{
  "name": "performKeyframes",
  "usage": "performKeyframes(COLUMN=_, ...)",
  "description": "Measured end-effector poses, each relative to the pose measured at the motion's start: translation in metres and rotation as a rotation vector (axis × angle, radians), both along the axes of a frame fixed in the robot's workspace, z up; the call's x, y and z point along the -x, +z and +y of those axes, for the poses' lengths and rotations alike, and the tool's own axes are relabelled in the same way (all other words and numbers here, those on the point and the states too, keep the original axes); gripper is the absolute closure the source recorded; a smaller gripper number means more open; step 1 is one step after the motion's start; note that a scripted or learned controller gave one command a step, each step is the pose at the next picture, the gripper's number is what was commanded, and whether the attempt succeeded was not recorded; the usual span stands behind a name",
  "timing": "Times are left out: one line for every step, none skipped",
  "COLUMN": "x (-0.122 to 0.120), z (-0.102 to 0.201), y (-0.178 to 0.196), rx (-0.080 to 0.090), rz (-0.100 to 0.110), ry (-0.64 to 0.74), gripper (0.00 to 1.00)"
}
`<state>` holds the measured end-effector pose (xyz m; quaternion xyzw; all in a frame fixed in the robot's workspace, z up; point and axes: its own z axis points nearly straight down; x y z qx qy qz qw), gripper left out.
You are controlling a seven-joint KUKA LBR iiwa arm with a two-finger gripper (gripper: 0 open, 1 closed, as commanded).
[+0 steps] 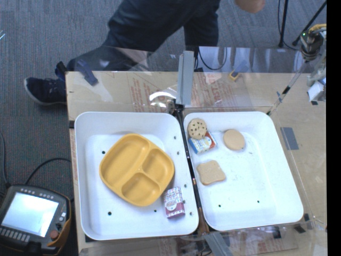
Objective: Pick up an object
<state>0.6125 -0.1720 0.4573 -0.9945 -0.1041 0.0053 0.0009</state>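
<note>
A bench (pixel 106 89) with a pale brown top is bearing two white bins side by side, their inner walls touching along the middle. A person in dark clothes (pixel 160 15) is standing at the far side of the bench, with one dark shoe (pixel 45 89) showing on the grey carpet to the left. A clear panel (pixel 250 60) is standing upright along the far edge of the bench, behind the right bin.

The left bin (pixel 88 217) is holding a yellow plate (pixel 137 169) with three compartments, which is lying flat and turned at a slant, taking up most of the bin's middle. A small carton (pixel 173 202), red and white, is lying just beside the plate's near right corner, close to the bin's right wall.

The right bin (pixel 277 196) is holding four smaller things, all gathered in its far left part. A slice of toast (pixel 211 172) is lying flat nearest the middle. A round tan cracker (pixel 234 140) is lying beyond it, to the right and apart from the rest. A chocolate-chip cookie (pixel 197 127) is sitting in the far left corner, touching a blue and red packet (pixel 202 142) just in front of it.

A pendant (pixel 32 215) with a lit screen is resting on the floor at the lower left.
</note>
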Motion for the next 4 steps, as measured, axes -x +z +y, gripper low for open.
performKeyframes(x=-0.025, z=-0.040, y=0.026, rx=-0.001, rz=-0.002, ry=0.044, gripper=1.00)
performKeyframes(x=-0.009, z=-0.001, y=-0.037, rx=-0.002, rz=0.004, ry=-0.004, gripper=1.00)
performKeyframes(x=-0.021, z=0.035, y=0.029, rx=-0.001, rz=-0.008, ry=0.019, gripper=1.00)
performKeyframes(x=-0.016, z=0.135, y=-0.078, rx=-0.001, rz=0.007, ry=0.055, gripper=1.00)
